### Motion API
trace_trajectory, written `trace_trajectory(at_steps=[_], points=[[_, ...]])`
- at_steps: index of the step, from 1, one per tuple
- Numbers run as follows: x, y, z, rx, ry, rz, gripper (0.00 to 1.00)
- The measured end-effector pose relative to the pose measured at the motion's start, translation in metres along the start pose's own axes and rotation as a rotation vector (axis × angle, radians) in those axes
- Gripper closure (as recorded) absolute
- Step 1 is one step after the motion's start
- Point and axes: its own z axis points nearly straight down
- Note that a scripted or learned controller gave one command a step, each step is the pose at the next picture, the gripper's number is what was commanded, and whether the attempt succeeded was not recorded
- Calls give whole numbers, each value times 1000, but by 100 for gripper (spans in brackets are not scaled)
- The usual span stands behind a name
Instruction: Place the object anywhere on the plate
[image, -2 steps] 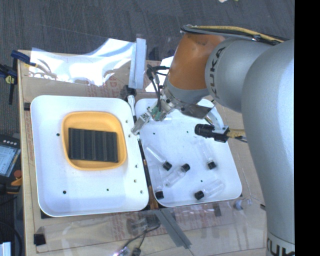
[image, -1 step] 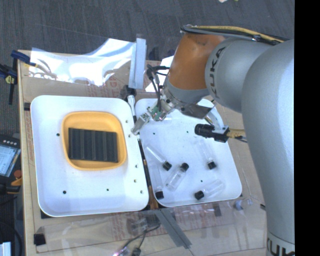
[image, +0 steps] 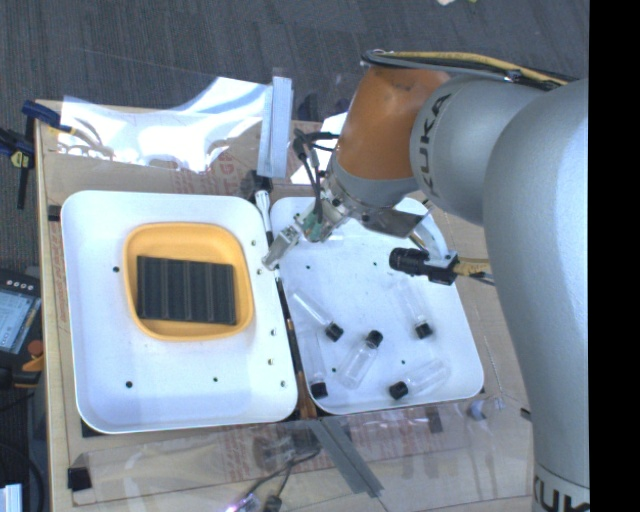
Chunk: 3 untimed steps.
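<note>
floor: dark grey carpet (image: 150, 40), fine ribbed texture, seen along the top and left edges
surface: brown board (image: 170, 465), worn, bare strip along the near edge
sheet: crinkled clear plastic film (image: 170, 125) at the far left of the surface, glaring white
light: bright, from above, strong reflections on the film
left edge: small device with a lit screen (image: 14, 310), black cables nearby
</note>
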Motion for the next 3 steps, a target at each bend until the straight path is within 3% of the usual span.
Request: trace_trajectory(at_steps=[3], points=[[0, 0, 0, 0, 0, 0, 0]])
